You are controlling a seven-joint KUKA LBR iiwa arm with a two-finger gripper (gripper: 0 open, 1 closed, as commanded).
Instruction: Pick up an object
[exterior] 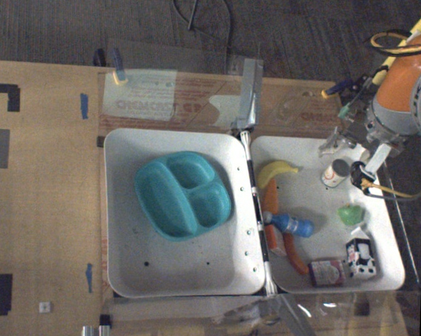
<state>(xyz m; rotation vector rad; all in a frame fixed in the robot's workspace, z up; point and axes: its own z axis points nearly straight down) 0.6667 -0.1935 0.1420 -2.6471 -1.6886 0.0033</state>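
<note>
At the upper right of the frame the grey arm's pincer (351,157) hangs over the top edge of the right shallow white bin (394,266); whether it is open or closed cannot be told. Just beside it stands a small white cylindrical bottle (332,174). Lower in that bin lie a yellow banana (274,172), an orange carrot-shaped toy (281,229), a blue bottle (291,224), a green lump (350,215) and a black-and-white carton (360,258). The left bin (119,264) holds a teal divided plate (183,194).
</note>
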